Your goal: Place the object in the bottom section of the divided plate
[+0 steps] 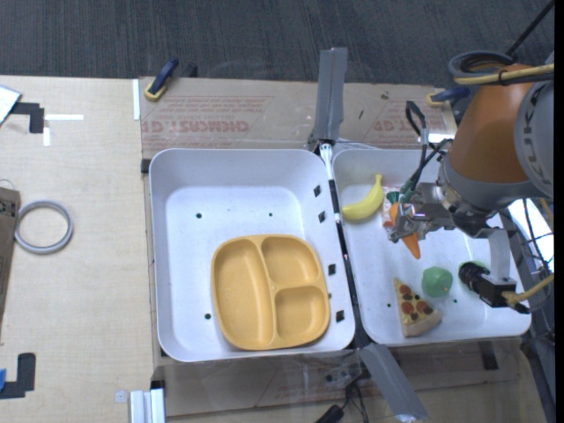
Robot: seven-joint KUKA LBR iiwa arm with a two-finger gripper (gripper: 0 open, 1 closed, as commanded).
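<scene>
A yellow divided plate (269, 291) lies in the left bin (176, 192), its three sections bare. The right bin (374, 315) holds a yellow banana (365, 201), an orange carrot (411, 244), a green round fruit (436, 281) and a pizza slice (414, 307). My gripper (404, 226) hangs low over the right bin, right at the carrot's upper end, just right of the banana. The wrist covers the fingertips and part of the carrot.
A roll of grey tape (41, 226) lies on the bench at far left. A blue and yellow clamp (162, 78) rests behind the left bin. A grey divider bar (330, 95) stands between the bins at the back.
</scene>
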